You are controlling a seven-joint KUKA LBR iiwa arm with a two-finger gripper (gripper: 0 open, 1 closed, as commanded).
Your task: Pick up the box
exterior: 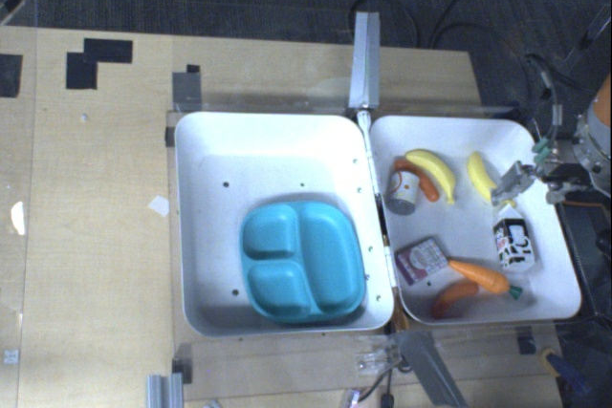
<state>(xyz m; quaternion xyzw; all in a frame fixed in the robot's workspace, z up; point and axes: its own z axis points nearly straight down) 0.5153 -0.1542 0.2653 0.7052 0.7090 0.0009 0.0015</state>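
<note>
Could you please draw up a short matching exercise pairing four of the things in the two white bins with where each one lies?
Column one:
1. blue compartment plate
2. small purple box
3. orange carrot
4. grey can

Column two:
A. right bin, lower middle, just right of the box
B. left bin, lower part
C. right bin, near the dividing wall, upper part
D. right bin, lower left

Pairs: 1-B, 2-D, 3-A, 4-C
</note>
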